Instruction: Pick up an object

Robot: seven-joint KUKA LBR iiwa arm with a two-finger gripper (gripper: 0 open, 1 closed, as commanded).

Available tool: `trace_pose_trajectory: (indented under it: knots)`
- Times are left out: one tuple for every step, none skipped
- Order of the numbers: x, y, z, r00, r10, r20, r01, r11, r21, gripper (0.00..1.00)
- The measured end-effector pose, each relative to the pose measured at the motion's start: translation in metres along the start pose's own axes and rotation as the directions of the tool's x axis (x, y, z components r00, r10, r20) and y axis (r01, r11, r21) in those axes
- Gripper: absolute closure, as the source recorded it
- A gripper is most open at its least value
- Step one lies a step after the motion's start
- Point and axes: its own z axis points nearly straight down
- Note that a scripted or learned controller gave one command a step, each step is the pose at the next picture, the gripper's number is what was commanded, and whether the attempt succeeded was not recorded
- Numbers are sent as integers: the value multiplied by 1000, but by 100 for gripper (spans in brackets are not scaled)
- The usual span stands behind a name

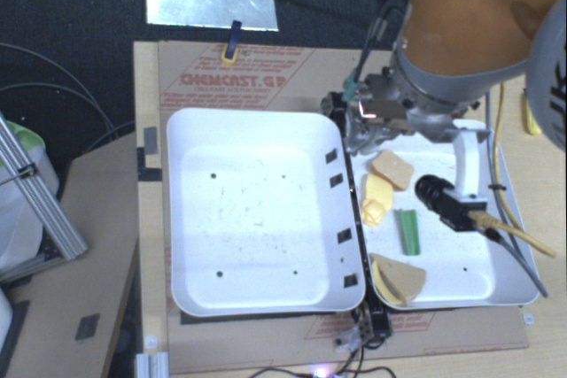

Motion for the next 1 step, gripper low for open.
trace_pose_trajectory:
  knots:
    - [9,28,-129,1000,-7,-2,7,1000,-7,100]
